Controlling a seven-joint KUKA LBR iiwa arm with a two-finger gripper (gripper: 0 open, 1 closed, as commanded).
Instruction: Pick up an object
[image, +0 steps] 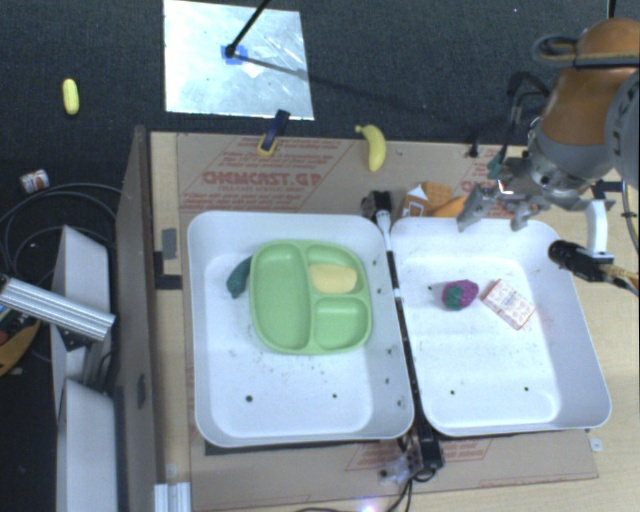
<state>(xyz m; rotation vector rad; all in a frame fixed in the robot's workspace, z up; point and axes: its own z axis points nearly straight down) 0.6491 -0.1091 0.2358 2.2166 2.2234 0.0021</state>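
Partly hidden, a dark green object (238, 277) peeks beside the green tray (290, 320).

The arm (590, 90) is grey with a broad orange band above the wrist (rounded, glossy); dark cables run beside it, and the gripper (497, 210) is pale metal.

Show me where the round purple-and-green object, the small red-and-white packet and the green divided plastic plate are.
Round purple-and-green object (460, 295): camera view, its middle.
Small red-and-white packet (508, 304): camera view, its flat top face.
Green divided plastic plate (283, 300): camera view, floor of its long left compartment.
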